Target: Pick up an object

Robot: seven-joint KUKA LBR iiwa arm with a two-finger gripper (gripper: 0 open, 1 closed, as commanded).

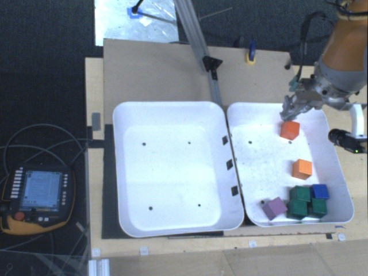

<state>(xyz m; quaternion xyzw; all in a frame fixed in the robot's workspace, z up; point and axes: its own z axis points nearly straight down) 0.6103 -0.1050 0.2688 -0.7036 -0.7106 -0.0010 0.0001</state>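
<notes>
**Presently: gripper over right bin, no object secured**

Presently the pick is not accomplished. Every visible object lies on the floor of the right bin [336, 171]; none is seen between the fingers. Nearest the tool is a red-orange cube [290, 130], near the bin's far wall. A second orange cube [302, 168] lies nearer the camera, well apart from the first. Along the near wall sits a cluster: a purple block [275, 207], green blocks [299, 202] and a blue block [319, 191], the green and blue touching. The left bin [172, 165] plays no part at this stage.

The gripper [290, 111] hangs just above and beside the red-orange cube, its tip close to the cube's top edge. Whether the pincer is open or closed cannot be told; the finger ends merge into a dark mass against the bin wall. Contact with the cube cannot be confirmed either.

The arm [345, 50] enters from the right, its orange band above the grey wrist, tool pointed down and angled toward the bin's far corner.

Remaining, in my judgement: descent around the cube, closure and lift.
</notes>
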